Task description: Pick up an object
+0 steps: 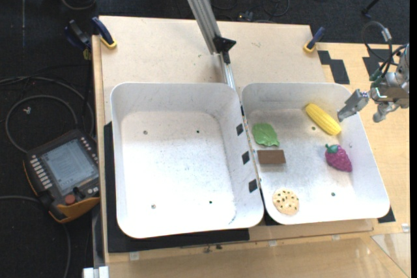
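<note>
We look down at a slant on a pale wooden counter that carries two shallow white bins side by side. The right bin holds five small toy foods. A yellow corn cob, ridged and stubby, lies near the far right wall; its long axis runs diagonally, one end toward the far left and the other toward the near right. Just nearer to us sits a purple bunch of grapes with a small green top, its narrower end pointing toward the near right. Toward the bin's left side lie a green leaf, a flat brown rectangle just below it, and a round speckled cookie close to the near wall. The left bin is white with faint dark specks. The gripper hovers at the right bin's far right rim, just beside the corn, its two fingers spread apart and holding nothing. Around the counter we see dark floor, loose cables, a slanted metal pole, and a handheld control pendant at the left.
</note>
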Controlling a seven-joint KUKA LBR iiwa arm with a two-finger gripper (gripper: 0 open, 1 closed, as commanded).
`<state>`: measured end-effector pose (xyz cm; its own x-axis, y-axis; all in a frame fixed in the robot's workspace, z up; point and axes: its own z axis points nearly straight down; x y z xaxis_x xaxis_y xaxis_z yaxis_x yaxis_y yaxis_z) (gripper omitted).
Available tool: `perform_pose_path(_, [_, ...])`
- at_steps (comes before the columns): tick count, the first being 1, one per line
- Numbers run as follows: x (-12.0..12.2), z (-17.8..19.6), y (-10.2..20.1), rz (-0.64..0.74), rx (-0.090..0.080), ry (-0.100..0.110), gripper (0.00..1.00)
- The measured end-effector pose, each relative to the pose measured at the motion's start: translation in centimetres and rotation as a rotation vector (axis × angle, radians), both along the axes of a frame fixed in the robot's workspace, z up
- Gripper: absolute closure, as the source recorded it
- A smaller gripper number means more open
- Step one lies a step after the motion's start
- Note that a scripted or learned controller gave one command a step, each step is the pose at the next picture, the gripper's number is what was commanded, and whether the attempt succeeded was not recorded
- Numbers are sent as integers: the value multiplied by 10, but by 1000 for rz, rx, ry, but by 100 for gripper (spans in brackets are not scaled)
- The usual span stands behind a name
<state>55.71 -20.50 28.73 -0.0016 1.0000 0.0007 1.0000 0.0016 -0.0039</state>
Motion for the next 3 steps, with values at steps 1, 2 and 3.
perform_pose_path(1, [1, 2, 0, 1, -1, -4, 0])
perform_pose_path(2, [5, -44, 6, 2, 0, 1, 0])
perform_pose_path(3, [0, -102, -2, -4, 1, 3, 0])
